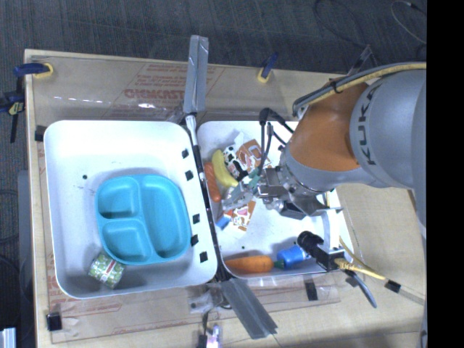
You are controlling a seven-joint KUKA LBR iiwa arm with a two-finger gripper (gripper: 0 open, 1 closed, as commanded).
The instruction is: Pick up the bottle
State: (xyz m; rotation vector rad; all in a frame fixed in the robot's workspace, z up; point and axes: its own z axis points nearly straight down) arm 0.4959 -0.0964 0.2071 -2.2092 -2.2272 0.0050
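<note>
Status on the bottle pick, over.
Hand over right bin's clutter, by the banana. Bottle unsure: maybe blue item beside carrot, apart from hand. Packets under the hand.

The gripper (250,188) is over the right bin (272,234), just beside a banana (223,168). A carrot (248,264) lies by its lower wall. The left bin (72,158) holds a blue plate (141,217) with three compartments.

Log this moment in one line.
gripper over right white bin, near yellow banana | small blue plastic bottle lying beside orange carrot, apart from gripper
</note>
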